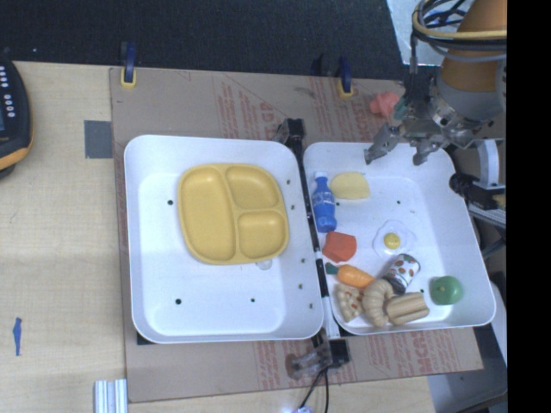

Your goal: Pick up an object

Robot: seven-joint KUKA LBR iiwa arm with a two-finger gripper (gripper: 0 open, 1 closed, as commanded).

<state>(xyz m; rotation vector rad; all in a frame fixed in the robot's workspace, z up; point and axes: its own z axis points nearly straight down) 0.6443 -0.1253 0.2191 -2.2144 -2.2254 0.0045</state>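
Observation:
My gripper [402, 153] hangs over the far edge of the right bin [448, 196], fingers spread open with nothing between them. Below it in that bin lie a pale yellow wedge [350, 186], a blue bottle [323, 202], a red block [339, 246], a fried egg [392, 240], a carrot [354, 275], a small can [401, 271], a green apple [445, 290] and bread pieces [379, 303]. The nearest item, the yellow wedge, sits left of and below the fingers.
The left bin [155, 299] holds a yellow divided plate [232, 212]. A pink object [384, 103] lies on the cardboard behind the right bin. Clamps [128, 63] hold the cardboard's far edge. A black-and-orange device [12, 114] sits at the far left.

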